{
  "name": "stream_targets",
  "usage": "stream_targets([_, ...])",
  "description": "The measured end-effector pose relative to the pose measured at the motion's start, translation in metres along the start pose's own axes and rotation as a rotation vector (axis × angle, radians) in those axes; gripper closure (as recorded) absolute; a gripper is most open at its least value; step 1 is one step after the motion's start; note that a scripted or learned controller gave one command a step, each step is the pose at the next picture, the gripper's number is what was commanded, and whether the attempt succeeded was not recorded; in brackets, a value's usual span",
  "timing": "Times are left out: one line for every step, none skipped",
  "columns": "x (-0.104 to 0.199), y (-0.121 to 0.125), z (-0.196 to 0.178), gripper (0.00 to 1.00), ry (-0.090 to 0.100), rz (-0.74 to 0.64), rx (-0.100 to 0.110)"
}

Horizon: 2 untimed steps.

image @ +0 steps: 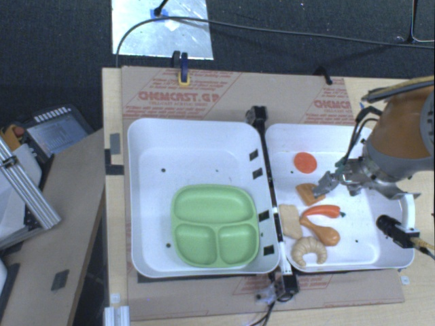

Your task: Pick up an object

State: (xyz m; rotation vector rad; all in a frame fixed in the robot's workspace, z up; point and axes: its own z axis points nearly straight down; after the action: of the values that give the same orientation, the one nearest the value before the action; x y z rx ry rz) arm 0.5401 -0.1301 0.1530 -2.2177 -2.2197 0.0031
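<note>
The right bin (353, 138) holds several toy foods. A round orange disc (305, 161) lies toward its back left. In front of the disc are a brown-orange wedge (310, 194), a red-orange pepper shape (321, 211), an orange pear-like piece (324, 235), a beige slice (290, 221) and a croissant (309, 250). My gripper (331, 180) reaches in from the right and hangs low just right of the wedge, close to its upper edge. Nothing is visibly lifted off the bin floor.
The left bin (156, 148) bears a green three-compartment plate (215, 224) at its front. A black divider strip (262, 168) separates the bins. The arm's grey and orange body (401, 141) covers the right bin's far right side.
</note>
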Motion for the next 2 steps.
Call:
stream_targets([0.006, 0.003, 0.044, 0.0, 0.0, -0.001, -0.001])
stream_targets([0.005, 0.004, 0.031, 1.0, -0.002, -0.001, -0.007])
